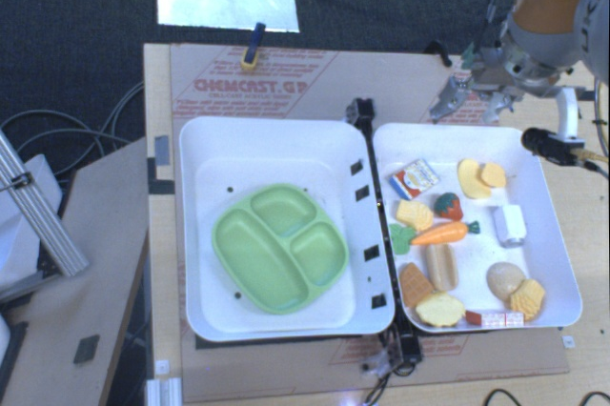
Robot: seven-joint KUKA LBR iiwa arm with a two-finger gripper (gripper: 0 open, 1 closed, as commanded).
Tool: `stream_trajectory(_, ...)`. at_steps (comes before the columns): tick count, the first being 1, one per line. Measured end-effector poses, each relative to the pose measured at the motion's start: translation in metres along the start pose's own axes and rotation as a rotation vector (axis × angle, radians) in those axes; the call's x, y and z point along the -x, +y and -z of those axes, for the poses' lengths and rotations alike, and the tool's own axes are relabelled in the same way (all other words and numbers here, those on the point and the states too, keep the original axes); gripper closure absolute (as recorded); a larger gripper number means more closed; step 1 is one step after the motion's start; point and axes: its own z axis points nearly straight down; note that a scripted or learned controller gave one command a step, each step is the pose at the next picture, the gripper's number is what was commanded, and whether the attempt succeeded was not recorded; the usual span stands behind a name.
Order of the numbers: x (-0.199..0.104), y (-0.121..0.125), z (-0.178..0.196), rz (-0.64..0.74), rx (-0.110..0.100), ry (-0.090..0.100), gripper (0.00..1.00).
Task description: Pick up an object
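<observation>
Overhead, gripper is hovering past the right bin's far rim, fingers spread wide and holding nothing, toy food lying below.

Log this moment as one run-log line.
phase: pre-grasp | gripper: open, above right bin's far rim, holding nothing | right bin: toy foods incl. carrot | left bin: green tray

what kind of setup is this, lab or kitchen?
Likely a robotics lab pick-and-place bench: two white bins, toy food such as a carrot, a green divided plate, and the arm's gripper above.
</observation>
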Motion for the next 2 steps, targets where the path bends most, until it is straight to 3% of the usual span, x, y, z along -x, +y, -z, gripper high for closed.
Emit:
stream_trajectory(1, 0.0, 0.002, 0.008, 0.002, 0.012, -0.001, 0.0)
stream_trajectory(2, 0.0, 0.002, -0.055, 0.0, 0.008, -0.001, 0.0)
